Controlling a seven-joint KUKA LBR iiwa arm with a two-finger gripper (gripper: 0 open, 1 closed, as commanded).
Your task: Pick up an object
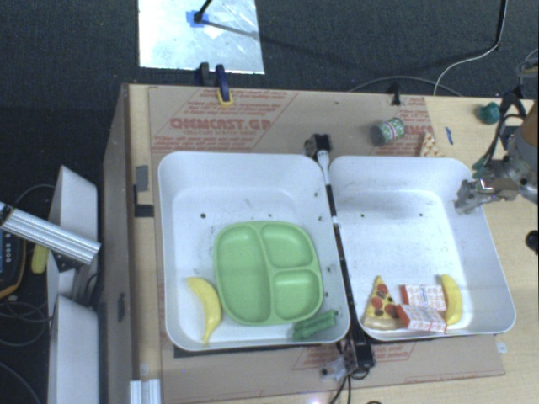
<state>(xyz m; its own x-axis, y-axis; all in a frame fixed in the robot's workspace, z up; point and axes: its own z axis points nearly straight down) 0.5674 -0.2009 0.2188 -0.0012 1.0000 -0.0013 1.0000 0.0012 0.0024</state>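
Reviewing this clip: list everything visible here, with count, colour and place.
Bins: 2, white, side by side on the bench.
Divided plate: 1, green, left bin.
Bananas: 2, yellow; one left of the plate, one at the right bin's front right.
Green item: 1, left bin's front edge, kind unclear.
Pizza slice: 1, yellow with red, right bin's front.
Box: 1, red and white, between pizza slice and banana.
Can: 1, greenish, on the bench behind the right bin.
Pincer: 1, grey, over the right bin's right rim, away from the objects.
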